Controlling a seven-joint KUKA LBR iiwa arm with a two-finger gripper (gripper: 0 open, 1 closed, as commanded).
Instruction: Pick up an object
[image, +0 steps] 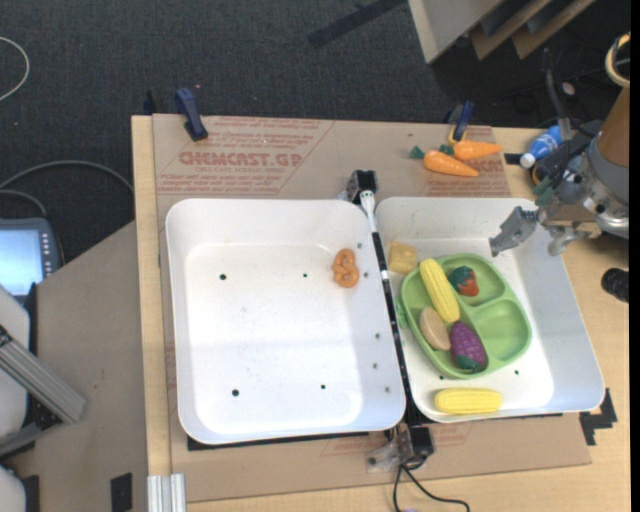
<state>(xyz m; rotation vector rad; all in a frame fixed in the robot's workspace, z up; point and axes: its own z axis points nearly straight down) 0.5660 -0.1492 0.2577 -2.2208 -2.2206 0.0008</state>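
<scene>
Grey metal throughout, dull and faintly shiny. Rounded wrist housing (610, 175) at the right edge, pale silver at its lower rim, darker grey above. Blocky grey gripper (520, 232) ahead of it, ending in angular, flat-sided fingers (508, 234). Dark cables (563, 165) along the top, with a small green-and-blue fitting nearby. Details blurred.

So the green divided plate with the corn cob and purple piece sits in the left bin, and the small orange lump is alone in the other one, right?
Not quite. The camera view shows the green divided plate, with the corn cob and purple piece on it, in the right bin. The small orange lump lies alone in the left bin.
</scene>
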